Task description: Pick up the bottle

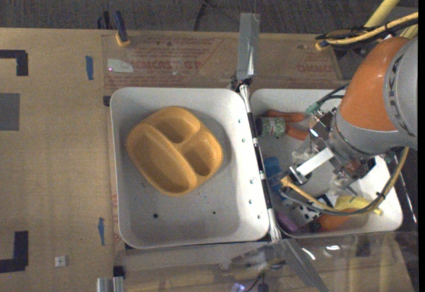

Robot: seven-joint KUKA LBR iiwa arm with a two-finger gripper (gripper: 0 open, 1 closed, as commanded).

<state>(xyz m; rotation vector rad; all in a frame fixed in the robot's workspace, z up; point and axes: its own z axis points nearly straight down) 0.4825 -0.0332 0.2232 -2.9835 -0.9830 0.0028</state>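
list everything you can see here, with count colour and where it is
bins: 2, white, side by side on the bench
divided plate: 1, yellow-orange, in the left bin
bottle: 1, greenish, lying at the upper left of the right bin
orange item: 1, beside the bottle
mixed small items: several, yellow, orange, blue, purple, lower right bin
tape marks: blue, on the bench
arm: 1, grey and orange, over the right bin

My counter [53,171] looks like matt, pale wood or board. Both bins [179,227] are smooth white plastic with a faint sheen. The yellow tray [174,149] is matt plastic. My orange band [372,95] shines glossy.
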